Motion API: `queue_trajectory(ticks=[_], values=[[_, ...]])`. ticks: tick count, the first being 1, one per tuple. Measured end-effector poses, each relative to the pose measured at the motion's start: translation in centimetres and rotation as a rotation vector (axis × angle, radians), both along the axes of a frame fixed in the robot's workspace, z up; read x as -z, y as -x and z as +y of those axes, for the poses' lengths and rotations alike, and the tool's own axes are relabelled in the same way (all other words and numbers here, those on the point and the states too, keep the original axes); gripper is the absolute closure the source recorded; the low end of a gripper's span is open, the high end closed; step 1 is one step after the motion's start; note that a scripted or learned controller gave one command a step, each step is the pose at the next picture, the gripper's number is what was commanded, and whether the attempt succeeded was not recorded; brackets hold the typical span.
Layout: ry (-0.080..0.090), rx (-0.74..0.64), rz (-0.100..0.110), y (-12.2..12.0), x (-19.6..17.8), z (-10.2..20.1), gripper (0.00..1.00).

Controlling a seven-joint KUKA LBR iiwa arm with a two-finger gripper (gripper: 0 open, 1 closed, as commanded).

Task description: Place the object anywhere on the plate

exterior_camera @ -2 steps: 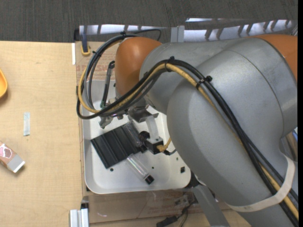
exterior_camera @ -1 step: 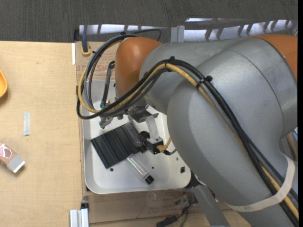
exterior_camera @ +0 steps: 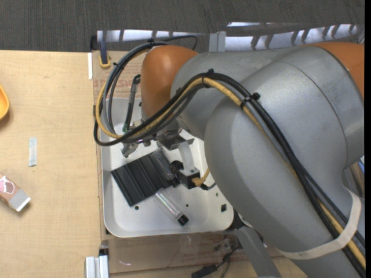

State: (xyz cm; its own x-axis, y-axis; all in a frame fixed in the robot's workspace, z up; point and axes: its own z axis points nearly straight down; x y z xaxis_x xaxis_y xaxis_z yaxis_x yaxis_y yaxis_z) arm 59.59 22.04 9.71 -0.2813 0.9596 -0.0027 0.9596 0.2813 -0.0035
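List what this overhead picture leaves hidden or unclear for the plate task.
- Plate: I cannot pick one out; the arm covers much of the bin.
- Gripper: buried behind the arm and cables, fingers unreadable.
- Orange thing: cut off by the left edge.
- Clear tube: too small to identify.

Grey arm over white bin

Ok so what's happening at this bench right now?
The grey arm reaches in from the right and hangs low over a white bin, covering much of it. Its gripper sits just above a black ribbed block lying in the bin, with a clear tube beside it. Nothing is visibly held, so the placing step looks not yet done.
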Motion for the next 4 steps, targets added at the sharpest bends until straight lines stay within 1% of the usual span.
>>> queue_trajectory(ticks=[4], values=[[0.0,0.0,0.0,0.0,0.0,0.0,0.0]])
